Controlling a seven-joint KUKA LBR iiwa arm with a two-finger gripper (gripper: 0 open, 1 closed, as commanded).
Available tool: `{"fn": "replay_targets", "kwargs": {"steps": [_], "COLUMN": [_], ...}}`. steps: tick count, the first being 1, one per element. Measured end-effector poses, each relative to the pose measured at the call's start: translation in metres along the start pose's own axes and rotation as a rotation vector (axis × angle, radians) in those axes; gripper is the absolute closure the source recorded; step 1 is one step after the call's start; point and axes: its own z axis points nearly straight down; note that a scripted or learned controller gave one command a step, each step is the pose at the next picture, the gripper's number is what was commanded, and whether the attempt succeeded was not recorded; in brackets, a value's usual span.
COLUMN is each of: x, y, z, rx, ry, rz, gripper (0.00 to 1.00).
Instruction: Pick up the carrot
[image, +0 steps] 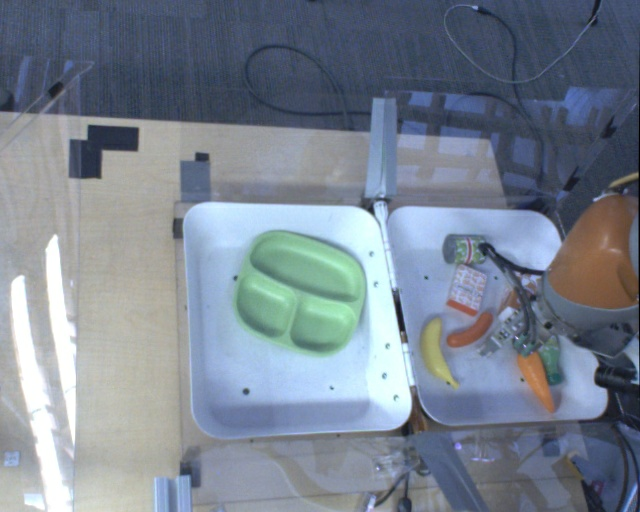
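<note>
The carrot (537, 381) is orange with a green top. It lies in the right bin (470, 410) near the front right corner, with its tip pointing toward the front edge. My gripper (510, 330) hangs low in that bin, just left of and slightly behind the carrot's green end, between it and a red sausage. The carrot rests on the bin floor, apart from the gripper's tip. The arm's orange band (598, 262) looms over the bin's right side and hides part of it.
In the right bin there is also a yellow banana (436, 350), a red sausage (470, 330), a small orange-and-white packet (467, 288) and a tin can (463, 248). The left bin (270, 405) holds a green divided plate (298, 290).
</note>
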Motion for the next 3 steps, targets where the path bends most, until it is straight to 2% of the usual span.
{"fn": "replay_targets", "kwargs": {"steps": [1,2,3], "x": [-0.001,-0.016,-0.018], "y": [0.001,-0.038,-0.037], "z": [0.000,-0.001,-0.012], "rx": [-0.004,-0.007,-0.010], "ry": [-0.006,0.001,-0.004], "rz": [0.000,0.106,0.108], "gripper": [0.00,0.00,1.00]}}
